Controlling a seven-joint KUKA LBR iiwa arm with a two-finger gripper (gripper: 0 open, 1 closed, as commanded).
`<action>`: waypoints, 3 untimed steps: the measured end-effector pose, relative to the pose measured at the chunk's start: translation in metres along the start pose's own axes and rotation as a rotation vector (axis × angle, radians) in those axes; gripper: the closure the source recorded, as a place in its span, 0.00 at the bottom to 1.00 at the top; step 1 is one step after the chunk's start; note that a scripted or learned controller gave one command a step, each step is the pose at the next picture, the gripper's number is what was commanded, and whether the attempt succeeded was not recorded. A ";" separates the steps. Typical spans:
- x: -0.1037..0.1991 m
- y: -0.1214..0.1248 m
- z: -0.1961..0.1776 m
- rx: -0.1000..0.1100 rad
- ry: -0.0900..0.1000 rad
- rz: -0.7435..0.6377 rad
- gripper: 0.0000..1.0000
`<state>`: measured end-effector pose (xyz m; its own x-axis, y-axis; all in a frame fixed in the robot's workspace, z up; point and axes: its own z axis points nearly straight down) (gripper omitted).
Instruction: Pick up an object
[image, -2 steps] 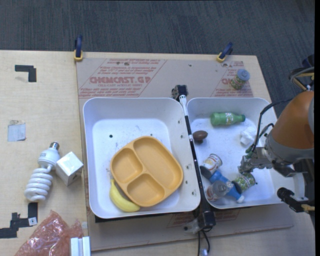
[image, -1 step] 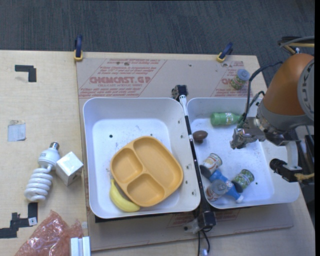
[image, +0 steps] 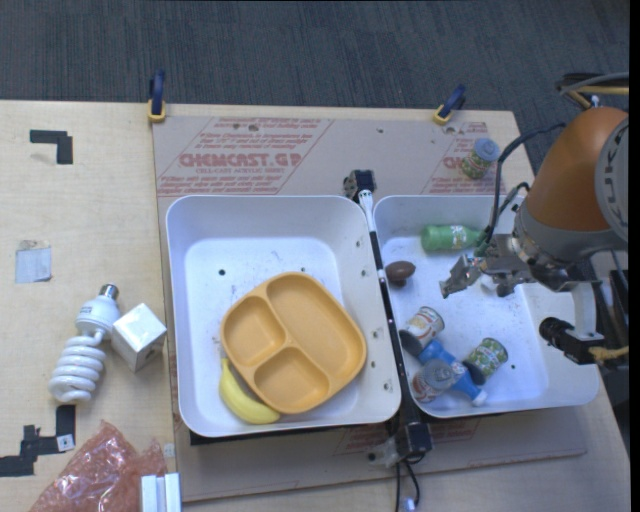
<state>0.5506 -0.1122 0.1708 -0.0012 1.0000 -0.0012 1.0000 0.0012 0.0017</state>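
Reaching in from the right, the grey arm holds its fingers (image: 470, 275) low over the right bin (image: 530, 385), close to the green bottle (image: 450, 237) at the far side; how wide they stand cannot be told, and nothing shows between them. A brown nut-like object (image: 400, 271) lies left of them. Nearer sit two small cans (image: 424, 326) (image: 486, 357) and a blue toy (image: 445, 370). The left bin (image: 200, 300) holds a yellow divided plate (image: 292, 342) overlapping a banana (image: 243, 400).

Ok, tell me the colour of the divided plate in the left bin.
Yellow-orange; the divided plate shows plainly in the camera view.
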 end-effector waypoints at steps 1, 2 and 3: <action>-0.002 0.061 0.078 0.002 0.000 -0.001 0.00; -0.110 0.109 0.023 0.000 -0.001 -0.001 0.00; -0.045 0.107 0.078 0.007 0.001 -0.002 0.00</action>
